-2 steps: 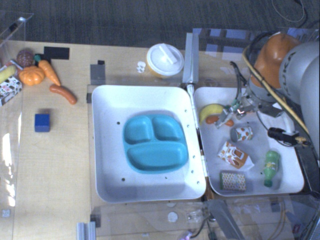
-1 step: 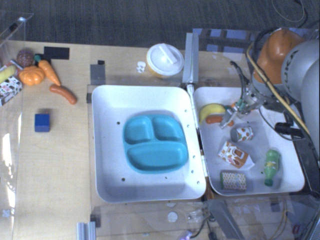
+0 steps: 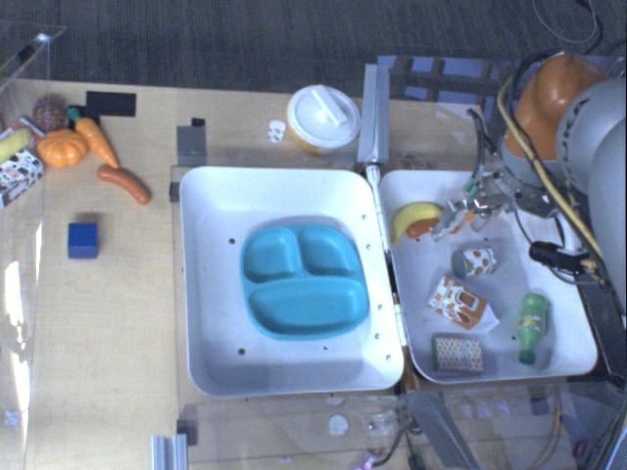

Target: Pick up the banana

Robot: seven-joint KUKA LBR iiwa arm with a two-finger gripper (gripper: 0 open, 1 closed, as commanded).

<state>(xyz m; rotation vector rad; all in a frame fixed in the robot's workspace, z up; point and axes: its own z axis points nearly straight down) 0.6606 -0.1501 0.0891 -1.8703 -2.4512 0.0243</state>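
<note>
Banana (image 3: 415, 217) is lying in the right bin's (image 3: 568, 360) top-left corner, tool (image 3: 458, 219) hovering just beside it; grip state unclear.

Light falls evenly from overhead, bright and a little cool. The two white bins (image 3: 284, 189) glow nearly washed out, with soft grey shading pooled along the near inner wall of the left one. The blue tray (image 3: 304, 280) throws almost no shadow. A clear panel (image 3: 20, 262) at the left catches pale streaks of glare. The dark floor at the far side stays dim. Everything looks slightly soft, and small labels in the right bin are unreadable.
</note>
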